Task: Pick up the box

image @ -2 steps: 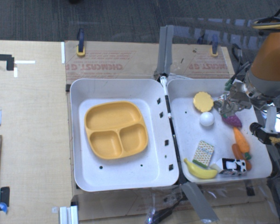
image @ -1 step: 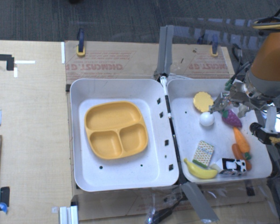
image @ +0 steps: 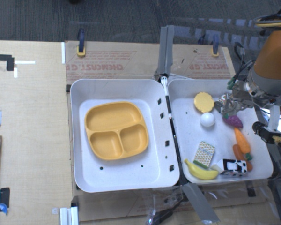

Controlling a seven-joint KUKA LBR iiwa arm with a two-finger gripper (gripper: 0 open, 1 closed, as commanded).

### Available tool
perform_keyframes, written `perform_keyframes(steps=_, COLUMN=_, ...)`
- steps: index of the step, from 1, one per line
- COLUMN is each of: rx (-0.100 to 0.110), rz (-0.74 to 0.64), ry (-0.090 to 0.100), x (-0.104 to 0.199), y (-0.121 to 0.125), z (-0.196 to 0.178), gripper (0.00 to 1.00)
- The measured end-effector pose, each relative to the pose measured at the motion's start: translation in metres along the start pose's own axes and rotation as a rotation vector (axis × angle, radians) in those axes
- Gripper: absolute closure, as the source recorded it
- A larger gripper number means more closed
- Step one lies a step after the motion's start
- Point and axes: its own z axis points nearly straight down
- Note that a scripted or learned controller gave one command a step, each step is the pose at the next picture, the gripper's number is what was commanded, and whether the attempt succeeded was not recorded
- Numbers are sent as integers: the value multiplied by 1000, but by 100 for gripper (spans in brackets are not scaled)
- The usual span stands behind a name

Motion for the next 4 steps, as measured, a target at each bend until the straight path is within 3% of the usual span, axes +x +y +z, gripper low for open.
perform_keyframes(steps=1, rx=0, rz=0, ry=0, x=0, y=0, z=0, gripper=0)
perform_keyframes(steps=2, rx=-1, rz=204, ry=2, x=41, y=3, z=84, gripper=0)
perform_keyframes(steps=3, rx=-4, rz=-225, ry=3, x=-2, y=-39, z=108, gripper=0)
perform_keyframes(steps=4, rx=-4, rz=-103, ry=3, x=33, y=-83, z=108, gripper=0)
